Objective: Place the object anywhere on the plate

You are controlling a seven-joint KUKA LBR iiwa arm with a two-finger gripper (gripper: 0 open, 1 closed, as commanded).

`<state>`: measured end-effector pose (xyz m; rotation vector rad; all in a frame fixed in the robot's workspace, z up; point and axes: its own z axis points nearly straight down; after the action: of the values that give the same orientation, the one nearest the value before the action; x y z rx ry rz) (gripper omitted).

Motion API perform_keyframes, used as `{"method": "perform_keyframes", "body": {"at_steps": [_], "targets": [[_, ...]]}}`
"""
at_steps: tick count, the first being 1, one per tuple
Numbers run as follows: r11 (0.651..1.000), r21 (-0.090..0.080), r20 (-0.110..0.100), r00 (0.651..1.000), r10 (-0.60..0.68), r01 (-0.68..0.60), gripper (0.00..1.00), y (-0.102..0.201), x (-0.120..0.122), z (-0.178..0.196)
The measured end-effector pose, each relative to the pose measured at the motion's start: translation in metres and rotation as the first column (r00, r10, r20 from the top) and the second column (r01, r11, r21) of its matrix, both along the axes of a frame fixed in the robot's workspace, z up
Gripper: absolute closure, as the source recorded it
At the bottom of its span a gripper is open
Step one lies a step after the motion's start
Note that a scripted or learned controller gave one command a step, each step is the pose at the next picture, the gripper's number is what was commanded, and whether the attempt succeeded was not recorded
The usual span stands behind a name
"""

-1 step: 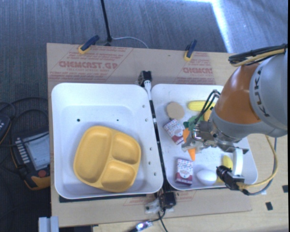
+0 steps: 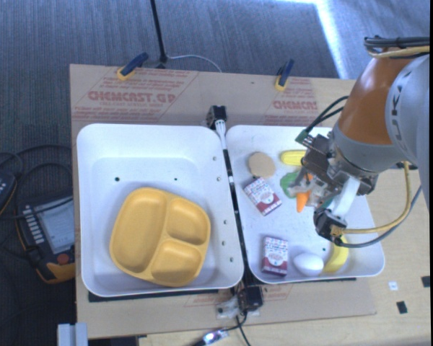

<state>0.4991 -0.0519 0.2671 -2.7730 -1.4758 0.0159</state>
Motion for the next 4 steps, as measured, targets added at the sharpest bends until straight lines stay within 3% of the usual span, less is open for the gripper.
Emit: {"method": "perform_keyframes", "body": {"at_steps": [1, 3, 4], "targets": [[0.939, -0.004, 0.001, 0.939, -0.344, 0.344, 1.00, 0.022, 0.057, 0.026], [0.943, -0.023, -0.021, 0.943, -0.332, 0.332, 1.00, 0.024, 0.057, 0.035], [0.884, -0.006, -0.003, 0.884, -0.467, 0.467, 1.00, 0.107, 0.060, 0.011]]}}
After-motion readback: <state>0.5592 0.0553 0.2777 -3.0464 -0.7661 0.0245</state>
